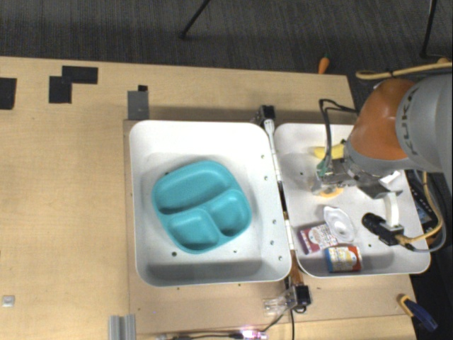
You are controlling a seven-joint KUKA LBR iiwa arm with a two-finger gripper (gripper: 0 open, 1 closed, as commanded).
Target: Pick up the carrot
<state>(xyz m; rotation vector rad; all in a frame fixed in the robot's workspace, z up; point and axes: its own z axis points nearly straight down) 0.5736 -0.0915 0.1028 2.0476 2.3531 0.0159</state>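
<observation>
The carrot (338,186) shows as an orange sliver right of centre in the right bin (410,262), just under my gripper (331,176). Whether my jaws are parted or closed, I cannot tell.

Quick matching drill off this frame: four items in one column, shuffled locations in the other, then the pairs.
Items:
1. teal divided tray
2. can
3. purple packet
4. gripper

Places:
A. front of the right bin, by its near wall
B. left bin
C. upper middle of the right bin, over a yellow item
D. right bin, just behind the can

Pairs: 1-B, 2-A, 3-D, 4-C
</observation>
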